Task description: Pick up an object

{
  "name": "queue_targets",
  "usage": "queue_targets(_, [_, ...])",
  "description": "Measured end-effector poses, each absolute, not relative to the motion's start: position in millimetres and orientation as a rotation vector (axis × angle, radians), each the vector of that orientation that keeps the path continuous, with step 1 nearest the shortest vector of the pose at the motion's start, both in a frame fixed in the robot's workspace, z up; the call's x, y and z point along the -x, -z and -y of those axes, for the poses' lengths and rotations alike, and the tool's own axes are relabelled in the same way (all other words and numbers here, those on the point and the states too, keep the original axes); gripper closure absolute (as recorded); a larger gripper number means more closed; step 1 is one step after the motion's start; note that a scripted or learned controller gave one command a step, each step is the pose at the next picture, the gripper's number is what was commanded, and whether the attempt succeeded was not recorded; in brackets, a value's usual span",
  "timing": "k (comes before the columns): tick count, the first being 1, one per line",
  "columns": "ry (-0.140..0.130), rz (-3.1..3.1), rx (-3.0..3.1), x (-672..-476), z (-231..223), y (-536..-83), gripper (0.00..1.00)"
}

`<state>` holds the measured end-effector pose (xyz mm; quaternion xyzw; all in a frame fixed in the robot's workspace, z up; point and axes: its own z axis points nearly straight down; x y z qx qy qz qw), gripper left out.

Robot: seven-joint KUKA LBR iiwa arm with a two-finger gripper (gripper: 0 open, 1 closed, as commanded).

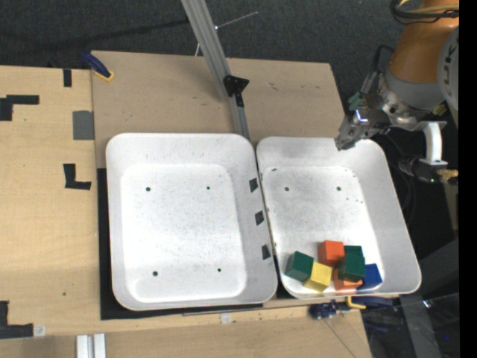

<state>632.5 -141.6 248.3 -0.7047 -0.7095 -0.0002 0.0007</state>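
Blocks (333, 268) heaped in the near corner of the right bin (387, 200), hard against its front wall: dark green (299, 265), yellow (320, 275), orange (332, 250), a second green (353, 261), blue (371, 275), with an orange-red piece wedged low among them. Gripper (347, 138) poised over the opposite, far rim of the same bin, well apart from the heap, nothing seen between the jaws. Too small and dark to tell whether the jaws stand open or closed. Left bin (179, 222) beside it, bearing nothing to pick.

Best done by travelling high across the bin toward the near corner, then descending straight, jaws spread before the drop. Probably wiser to choose an outlying block: the dark green one at the heap's left edge, with bare bin floor on its left side, or the orange one riding on top. Middle blocks touching on several sides, so likely to jam a finger or be pushed aside. Worth lining the jaws up with two free faces rather than across a corner. Care needed near the front wall and rim; little room there for a finger. Slow lift afterwards, checking that the block comes up clamped rather than nudged.
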Motion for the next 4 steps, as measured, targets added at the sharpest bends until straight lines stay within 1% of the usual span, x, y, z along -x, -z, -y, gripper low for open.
queue_targets(1, [-0.001, 2.227, 2.212, -640.5, 84, -235, 1.00])
queue_targets(2, [0.000, 2.227, 2.212, -654.2, 25, -227, 1.00])
queue_targets(3, [0.002, 2.228, 2.212, -658.6, -32, -238, 1.00])
queue_targets(4, [0.001, 2.228, 2.211, -664.1, -96, -232, 1.00])
